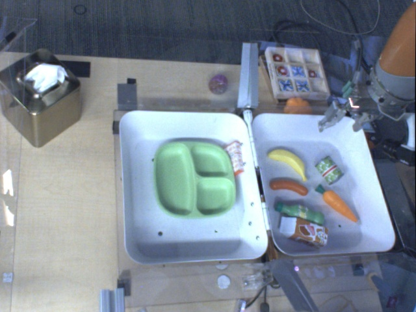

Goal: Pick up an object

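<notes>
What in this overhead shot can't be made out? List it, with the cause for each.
- Arm, camera view: cut off by the right edge past the orange band.
- Brown packet in the right bin: print too small to read.
- Wrapper beside the green tray: label blurred.
- Orange thing behind the right bin: partly hidden by the bin's rim.

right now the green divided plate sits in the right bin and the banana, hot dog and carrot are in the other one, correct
Not quite. The camera view shows the green divided plate in the left bin, not the right one. The banana, hot dog and carrot do lie in the other bin, the right bin.
</notes>
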Tool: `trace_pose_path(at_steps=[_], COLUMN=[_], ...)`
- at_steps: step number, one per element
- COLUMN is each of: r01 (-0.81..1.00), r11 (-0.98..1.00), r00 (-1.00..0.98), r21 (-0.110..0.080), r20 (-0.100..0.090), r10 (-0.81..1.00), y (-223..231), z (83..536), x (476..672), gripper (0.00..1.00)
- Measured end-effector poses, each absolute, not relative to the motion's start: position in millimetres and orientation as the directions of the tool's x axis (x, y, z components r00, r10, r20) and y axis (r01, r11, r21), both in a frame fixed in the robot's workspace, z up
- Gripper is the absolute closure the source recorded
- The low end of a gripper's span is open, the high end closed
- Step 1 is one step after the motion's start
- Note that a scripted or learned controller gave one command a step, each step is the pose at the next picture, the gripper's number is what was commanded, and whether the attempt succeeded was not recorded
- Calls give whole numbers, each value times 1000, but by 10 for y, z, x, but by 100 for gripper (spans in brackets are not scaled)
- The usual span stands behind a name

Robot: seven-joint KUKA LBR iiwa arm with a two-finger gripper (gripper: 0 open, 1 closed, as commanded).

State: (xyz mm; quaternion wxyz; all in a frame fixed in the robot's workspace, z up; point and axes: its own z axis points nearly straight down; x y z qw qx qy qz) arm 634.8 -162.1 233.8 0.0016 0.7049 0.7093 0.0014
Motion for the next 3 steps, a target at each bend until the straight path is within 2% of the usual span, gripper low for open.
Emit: trace_pose_path(at_steps=[1,2,3], r01=[971,982,982], r11=[237,187,190], r00=[-237,-187,-190], r21=[8,11,22], r20=[-3,-4,-9], r10=[972,982,982], y=[-2020,-1974,-1972], z=[1010,891,1035], x=[6110,5822,5861], gripper=[0,0,100])
